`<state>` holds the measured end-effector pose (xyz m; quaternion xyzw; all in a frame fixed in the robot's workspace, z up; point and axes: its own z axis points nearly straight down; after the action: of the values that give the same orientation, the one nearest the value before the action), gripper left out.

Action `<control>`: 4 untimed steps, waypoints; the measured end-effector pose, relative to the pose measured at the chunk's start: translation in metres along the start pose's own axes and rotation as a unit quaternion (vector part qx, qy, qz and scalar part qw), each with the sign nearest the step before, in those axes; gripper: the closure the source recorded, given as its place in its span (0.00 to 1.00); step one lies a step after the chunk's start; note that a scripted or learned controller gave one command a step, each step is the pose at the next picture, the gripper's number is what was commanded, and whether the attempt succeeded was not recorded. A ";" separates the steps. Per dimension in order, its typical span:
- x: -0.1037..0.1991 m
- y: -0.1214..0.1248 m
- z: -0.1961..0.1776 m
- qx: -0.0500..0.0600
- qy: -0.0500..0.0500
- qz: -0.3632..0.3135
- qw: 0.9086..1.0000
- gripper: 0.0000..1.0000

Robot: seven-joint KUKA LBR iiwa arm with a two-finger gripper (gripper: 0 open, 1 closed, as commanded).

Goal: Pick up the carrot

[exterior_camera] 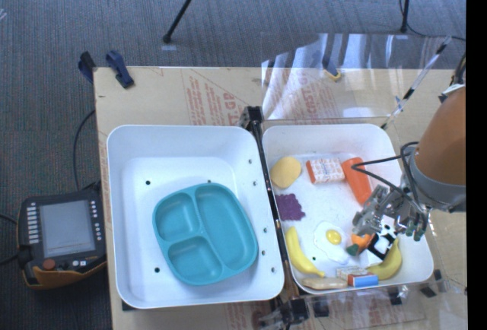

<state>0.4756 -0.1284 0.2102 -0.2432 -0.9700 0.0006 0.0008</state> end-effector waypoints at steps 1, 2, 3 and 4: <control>0.000 0.002 0.000 -0.001 0.000 -0.001 1.000 0.00; -0.052 -0.008 0.111 0.000 0.005 0.091 0.996 0.00; 0.002 0.002 0.125 0.000 0.003 0.126 0.992 0.00; -0.001 0.003 0.113 -0.002 -0.001 0.125 0.992 1.00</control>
<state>0.4776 -0.1268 0.0974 -0.3628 -0.9319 -0.0009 -0.0006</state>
